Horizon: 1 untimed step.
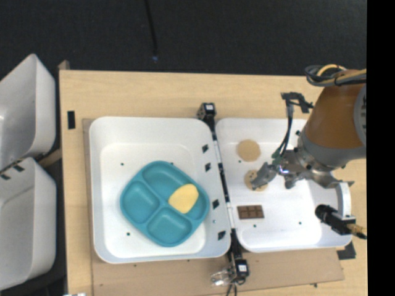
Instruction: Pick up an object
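Reaching into the right bin (271,239), the gripper (264,176) hovers at a pale round cookie (255,180), its fingers apparently spread, nothing visibly clamped (the lift, by my reckoning, remains undone). Nearer than that cookie lies a brown chocolate bar (250,212); just beyond it, a tan disc (249,150). Left of it, a blue tray (162,203) carries a yellow piece (184,198). No legible writing anywhere.

The grey arm (333,128) comes in from the right, orange band uppermost, wrist bent low over the right bin, gripper (264,176) pointing left toward the bin's left edge.
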Each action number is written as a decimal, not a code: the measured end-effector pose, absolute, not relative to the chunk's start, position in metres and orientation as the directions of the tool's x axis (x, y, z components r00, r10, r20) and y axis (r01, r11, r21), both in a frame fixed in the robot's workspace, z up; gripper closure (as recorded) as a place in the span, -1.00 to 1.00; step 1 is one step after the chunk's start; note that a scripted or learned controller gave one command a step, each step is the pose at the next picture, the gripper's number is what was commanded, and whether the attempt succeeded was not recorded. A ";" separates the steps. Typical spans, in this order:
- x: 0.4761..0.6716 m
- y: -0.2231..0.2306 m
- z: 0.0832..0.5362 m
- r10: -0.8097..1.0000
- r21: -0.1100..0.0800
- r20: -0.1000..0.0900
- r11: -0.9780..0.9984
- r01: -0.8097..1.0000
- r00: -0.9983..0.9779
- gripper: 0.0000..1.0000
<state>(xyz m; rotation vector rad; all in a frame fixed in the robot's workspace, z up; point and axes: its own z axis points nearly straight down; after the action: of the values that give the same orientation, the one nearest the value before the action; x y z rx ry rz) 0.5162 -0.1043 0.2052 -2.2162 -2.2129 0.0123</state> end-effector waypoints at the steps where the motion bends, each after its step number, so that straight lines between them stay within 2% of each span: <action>1: 0.519 -0.104 0.211 1.000 0.001 0.000 0.001 1.000 -0.001 -1.00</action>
<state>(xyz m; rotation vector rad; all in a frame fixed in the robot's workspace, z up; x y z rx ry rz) 0.5192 -0.1041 0.2114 -2.2204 -2.2236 -0.0006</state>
